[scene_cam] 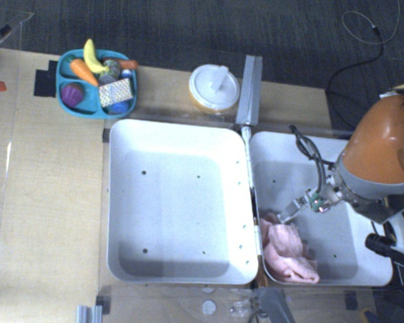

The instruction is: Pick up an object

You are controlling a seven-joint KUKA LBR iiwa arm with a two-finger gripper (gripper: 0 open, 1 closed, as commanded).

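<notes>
Left bin [183, 139]: a shallow white bin sitting in the middle of the frame, its floor showing a few small dark dots.
Right bin [284, 163]: a second white bin lying just beside the first, on the right half of the frame, the two sharing a thin divider edge.
Pink cloth [289, 252]: a crumpled pink cloth lying in the lower left corner of the right bin, pressing against the bin's left and bottom walls.
Arm [378, 152]: the grey arm with its orange band reaching in from the right edge of the frame, hanging over the right bin.
Gripper [289, 213]: pointing down and to the left, its tip hovering just above the upper edge of the pink cloth; whether the fingers are open or closed I cannot tell, as the tip is too small and blurred.
Blue tray [64, 79]: a compartmented blue tray sitting on the bench at the upper left of the frame, outside both bins.
Tray contents: a yellow banana [92, 56], an orange carrot [83, 71], a purple item [72, 94] and a patterned block [117, 91] lying in its compartments.
White lid [214, 87]: a round white container sitting on the bench above the left bin, at the upper middle of the frame.
</notes>
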